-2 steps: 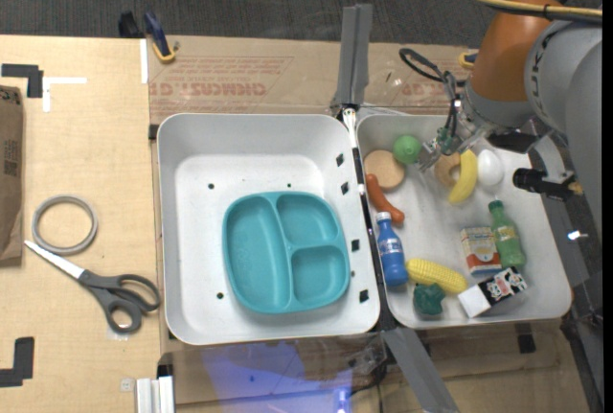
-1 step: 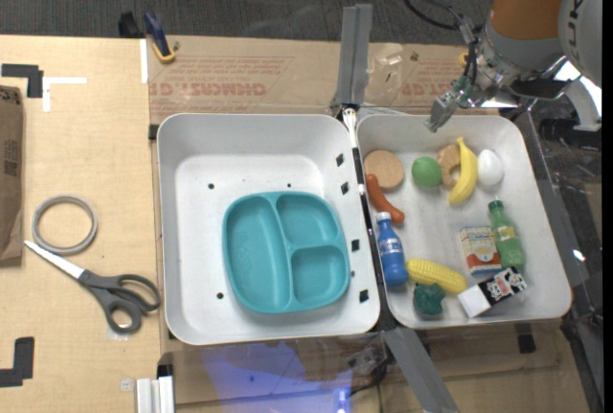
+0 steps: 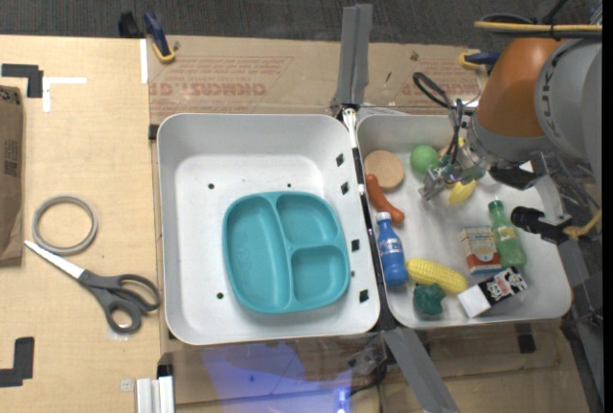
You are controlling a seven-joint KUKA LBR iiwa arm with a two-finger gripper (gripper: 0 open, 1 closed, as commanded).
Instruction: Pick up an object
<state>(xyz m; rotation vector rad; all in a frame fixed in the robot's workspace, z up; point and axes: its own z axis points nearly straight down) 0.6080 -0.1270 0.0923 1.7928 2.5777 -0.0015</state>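
Note:
My gripper [image 3: 446, 177] hangs low in the back part of the right bin [image 3: 546, 310], under the grey arm with its orange band [image 3: 517, 85]. It is just right of a green ball [image 3: 423, 158] and right beside a small yellow item [image 3: 463, 192]. Also in this bin are a tan round piece [image 3: 385, 169], an orange sausage shape [image 3: 383, 201], a blue bottle [image 3: 390, 251], a corn cob [image 3: 436, 273], a green bottle [image 3: 505, 235], a small carton [image 3: 476, 247] and a black-and-white box [image 3: 498, 288]. I see nothing lifted.
The left bin [image 3: 192, 162] holds a teal divided plate [image 3: 287, 251]. On the bench to the left lie scissors [image 3: 101, 286] and a roll of tape [image 3: 64, 223]. A dark green item [image 3: 429, 301] sits at the right bin's front edge.

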